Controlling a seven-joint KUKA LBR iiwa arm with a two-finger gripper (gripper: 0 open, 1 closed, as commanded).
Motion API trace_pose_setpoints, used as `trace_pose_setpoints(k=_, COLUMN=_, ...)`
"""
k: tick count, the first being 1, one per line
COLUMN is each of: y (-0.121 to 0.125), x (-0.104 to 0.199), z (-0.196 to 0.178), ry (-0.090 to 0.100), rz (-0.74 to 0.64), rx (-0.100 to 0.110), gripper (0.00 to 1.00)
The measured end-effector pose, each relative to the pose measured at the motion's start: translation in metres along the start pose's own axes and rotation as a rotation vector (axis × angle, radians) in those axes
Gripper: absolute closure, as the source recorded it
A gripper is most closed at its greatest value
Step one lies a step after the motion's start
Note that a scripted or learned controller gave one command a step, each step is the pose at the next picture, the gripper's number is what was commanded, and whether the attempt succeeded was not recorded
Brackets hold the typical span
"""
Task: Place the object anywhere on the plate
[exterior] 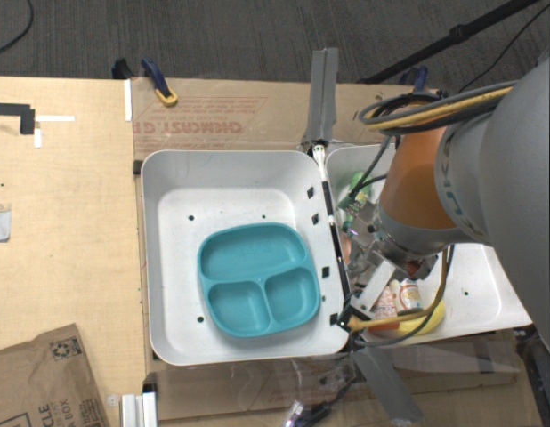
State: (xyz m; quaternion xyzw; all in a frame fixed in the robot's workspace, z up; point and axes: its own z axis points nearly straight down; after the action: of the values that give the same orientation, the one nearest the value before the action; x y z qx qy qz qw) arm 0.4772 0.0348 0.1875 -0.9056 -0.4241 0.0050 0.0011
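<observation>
Plate, teal, three-compartment: found flat in left bin, toward its right wall. Gripper low at right bin's left edge, beside banana; released or clenched, cannot tell.

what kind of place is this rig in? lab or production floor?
Probably a robotics lab bench, not production: a makeshift wooden benchtop with a clamp at its edge, a left bin holding a teal plate beside a right bin, loose cables over the arm, carpet behind.
</observation>
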Motion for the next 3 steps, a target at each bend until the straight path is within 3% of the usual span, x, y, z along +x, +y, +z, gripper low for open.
trace_pose_setpoints(k=1, y=0.003, x=0.008, z=-0.089, ry=-0.001, rz=-0.16, rx=-0.003, gripper=1.0)
trace_pose_setpoints(k=2, y=-0.054, x=0.077, z=0.004, ry=-0.003, rz=-0.006, rx=-0.001, gripper=1.0)
trace_pose_setpoints(k=3, y=-0.102, x=0.122, z=-0.003, ry=-0.003, rz=-0.19, rx=-0.003, gripper=1.0)
